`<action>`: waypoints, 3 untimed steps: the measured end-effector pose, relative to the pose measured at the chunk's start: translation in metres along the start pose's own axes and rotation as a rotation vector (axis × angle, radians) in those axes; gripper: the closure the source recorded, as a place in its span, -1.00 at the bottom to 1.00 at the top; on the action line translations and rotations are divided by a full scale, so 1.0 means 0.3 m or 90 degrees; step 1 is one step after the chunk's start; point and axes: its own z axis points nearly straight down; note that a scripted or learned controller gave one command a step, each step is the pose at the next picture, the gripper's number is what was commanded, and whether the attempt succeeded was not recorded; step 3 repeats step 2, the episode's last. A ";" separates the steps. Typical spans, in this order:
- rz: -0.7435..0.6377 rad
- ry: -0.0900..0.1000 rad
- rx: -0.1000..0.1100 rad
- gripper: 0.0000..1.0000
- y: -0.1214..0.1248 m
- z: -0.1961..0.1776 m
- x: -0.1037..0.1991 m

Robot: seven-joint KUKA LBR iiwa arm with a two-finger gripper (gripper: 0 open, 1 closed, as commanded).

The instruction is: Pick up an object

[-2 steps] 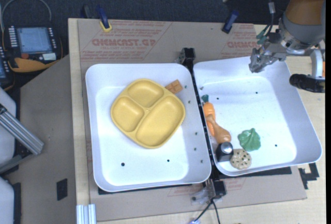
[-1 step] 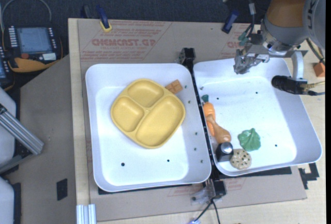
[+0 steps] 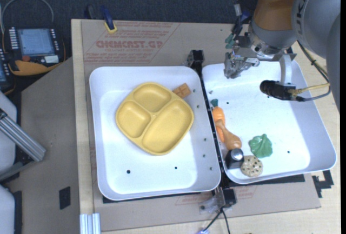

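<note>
While the grey-and-orange arm (image 3: 281,6) was reached in from the right, its gripper (image 3: 233,69) was seen over the far left corner of the right white bin (image 3: 303,119); nothing was seen between its fingers, and their spread could not be told. One orange carrot-shaped toy (image 3: 220,125) lay well apart from the gripper, along that bin's left wall. Near its lower end were counted one green leafy toy (image 3: 261,145), one speckled cookie (image 3: 251,165) and one small dark cylinder (image 3: 234,156). One yellow three-compartment plate (image 3: 154,118) was seen in the left white bin (image 3: 108,162), one small brown block (image 3: 181,90) touching its far rim. Both bins were set on the worktop (image 3: 81,119).
</note>
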 end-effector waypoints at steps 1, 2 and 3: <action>0.002 -0.001 0.000 1.00 -0.035 0.017 0.158; 0.002 -0.001 0.000 1.00 -0.052 0.011 0.305; 0.002 -0.001 0.000 1.00 -0.052 0.011 0.305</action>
